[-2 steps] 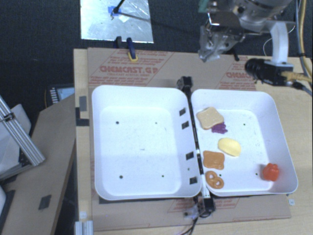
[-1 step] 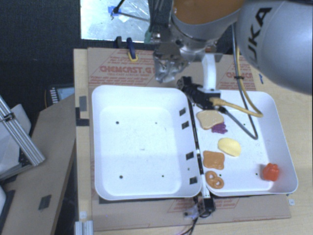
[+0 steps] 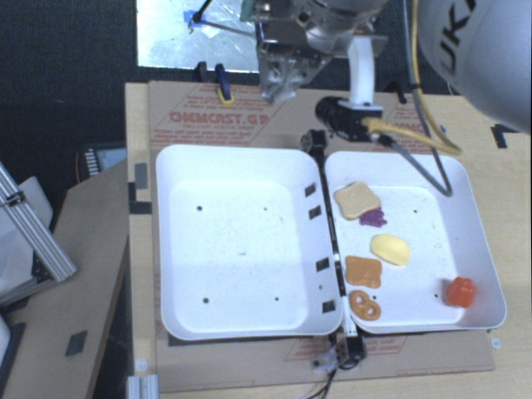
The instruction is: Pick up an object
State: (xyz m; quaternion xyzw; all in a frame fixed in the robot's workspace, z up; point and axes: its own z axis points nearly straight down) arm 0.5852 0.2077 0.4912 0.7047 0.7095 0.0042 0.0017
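Note:
Several toy foods lie in the right bin (image 3: 465, 223). A tan bread slice (image 3: 357, 199) sits near its upper left, with a small purple piece (image 3: 373, 218) touching its lower edge. Below them lie a pale yellow lemon-like piece (image 3: 389, 249), an orange-brown toast (image 3: 363, 271) and a pretzel (image 3: 364, 305). A red pepper (image 3: 460, 292) rests near the bin's lower right corner. My gripper (image 3: 278, 83) hangs high above the bench behind the left bin (image 3: 233, 239), well away from all the foods, with nothing seen in it.
The left bin has only bare white floor with small dark holes. Black clips (image 3: 320, 239) run down the seam between the bins. A yellow-and-blue clamp (image 3: 223, 86) sits at the cardboard's back edge. An aluminium frame (image 3: 33, 231) stands at the left.

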